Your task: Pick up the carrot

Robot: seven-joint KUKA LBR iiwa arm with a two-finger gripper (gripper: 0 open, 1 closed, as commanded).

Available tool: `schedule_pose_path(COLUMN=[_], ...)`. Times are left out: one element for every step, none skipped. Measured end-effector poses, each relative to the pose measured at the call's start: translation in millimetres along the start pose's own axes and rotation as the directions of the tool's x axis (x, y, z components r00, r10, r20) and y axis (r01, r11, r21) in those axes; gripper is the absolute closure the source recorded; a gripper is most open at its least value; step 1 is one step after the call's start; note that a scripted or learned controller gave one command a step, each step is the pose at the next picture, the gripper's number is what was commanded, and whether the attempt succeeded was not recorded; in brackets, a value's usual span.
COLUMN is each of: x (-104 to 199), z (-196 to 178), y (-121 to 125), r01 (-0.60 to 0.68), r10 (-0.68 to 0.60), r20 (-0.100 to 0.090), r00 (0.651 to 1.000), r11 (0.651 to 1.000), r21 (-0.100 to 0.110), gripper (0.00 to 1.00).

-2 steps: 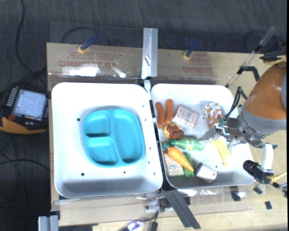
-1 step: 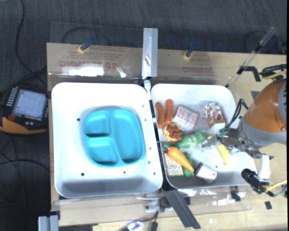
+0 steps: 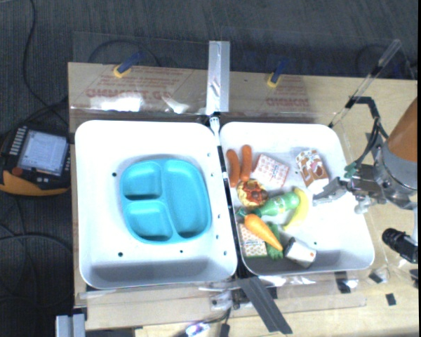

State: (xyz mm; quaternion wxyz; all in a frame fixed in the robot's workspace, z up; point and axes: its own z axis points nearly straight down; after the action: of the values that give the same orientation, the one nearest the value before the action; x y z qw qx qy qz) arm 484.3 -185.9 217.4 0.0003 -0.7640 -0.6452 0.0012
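The carrot (image 3: 262,231) lies slantwise in the lower left part of the right bin (image 3: 351,248), amid a heap of toy food, with a banana (image 3: 301,208) just to its upper right. The gripper (image 3: 335,189) hovers at that bin's right edge, well apart from the carrot; whether its fingers are open or closed cannot be told. The left bin (image 3: 98,188) holds a blue divided tray (image 3: 165,199).

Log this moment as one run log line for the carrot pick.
task: pick carrot | carrot: lying in right bin, among other toy food | end effector: above right bin's right side, apart from carrot | grasp: not yet made
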Motion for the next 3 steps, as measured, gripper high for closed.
schedule_pose_path(x=[67, 8, 2], z=[73, 104, 8], y=[-12, 54, 79], r01=[0.027, -0.051, -0.021], r10=[-0.027, 0.051, 0.021], r20=[-0.002, 0.001, 0.002], r00=[1.0, 0.999, 1.0], r11=[1.0, 0.999, 1.0], r21=[0.002, 0.001, 0.0], gripper=[0.0, 0.0, 0.0])
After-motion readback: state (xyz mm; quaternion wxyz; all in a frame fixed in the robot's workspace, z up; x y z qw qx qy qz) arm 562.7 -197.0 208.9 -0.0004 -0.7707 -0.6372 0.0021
